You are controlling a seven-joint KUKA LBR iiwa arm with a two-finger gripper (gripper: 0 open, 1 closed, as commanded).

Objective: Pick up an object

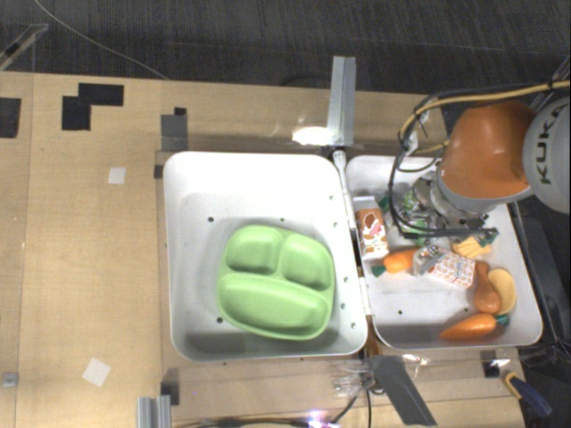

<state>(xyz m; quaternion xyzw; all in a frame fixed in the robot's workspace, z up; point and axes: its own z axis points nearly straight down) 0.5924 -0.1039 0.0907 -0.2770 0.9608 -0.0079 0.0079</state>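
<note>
— So, how far along does the pick look, starting from the big things?

— Biggest first: the bench [80,266] carries two white bins. The left bin [183,239], at the centre of the frame, holds one green divided tray [277,281] lying flat. The right bin [526,324], at the right of the frame, holds all the small objects.

— And the arm?

— The arm [486,154] comes in from the upper right, its orange band hanging over the upper half of the right bin. The gripper [434,239] sits below it, low among the objects, but the wrist and cables hide it, so I cannot tell whether it is spread or pinching anything.

— Where are the candidates?

— A small printed carton [372,230] lies along the right bin's left wall. Just below it is an orange carrot-like piece [399,261], near a white patterned packet [452,272]. Further right, a yellow banana-like piece [502,288] rests against a brown one [484,294], and an orange carrot [468,326] lies at the lower edge.

— So is anything picked?

— Not that I can see. Every object appears to rest on the bin floor and none is visibly lifted. My judgement: the arm is at the reach or grasp stage, close to the carrot-like piece and packet. Closing on one and raising it clear is what's left.
</note>
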